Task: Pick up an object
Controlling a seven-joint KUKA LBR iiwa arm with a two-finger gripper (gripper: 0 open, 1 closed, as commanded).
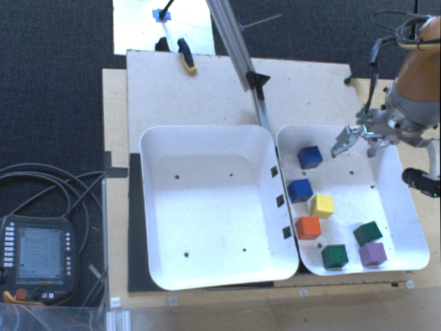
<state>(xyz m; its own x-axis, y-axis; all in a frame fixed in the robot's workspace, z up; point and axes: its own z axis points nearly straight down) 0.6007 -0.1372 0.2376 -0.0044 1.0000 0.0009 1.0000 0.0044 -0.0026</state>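
Several small cubes lie in the right bin [406, 216]: a blue cube [310, 157] near the back, a second blue cube [300, 189], a yellow cube [322, 205], an orange cube [308, 227], a green cube [335, 256], a dark green cube [367, 233] and a purple cube [373, 254]. My gripper [360, 145] hangs over the bin's back right part, to the right of the rear blue cube. It is open, its fingers spread apart with nothing between them.
The left bin [207, 209] sits beside the right one, sharing a divider edge. A slanted metal pole [234, 40] crosses the back of the bench. A teach pendant [38, 257] and cables lie at the left, off the bench.
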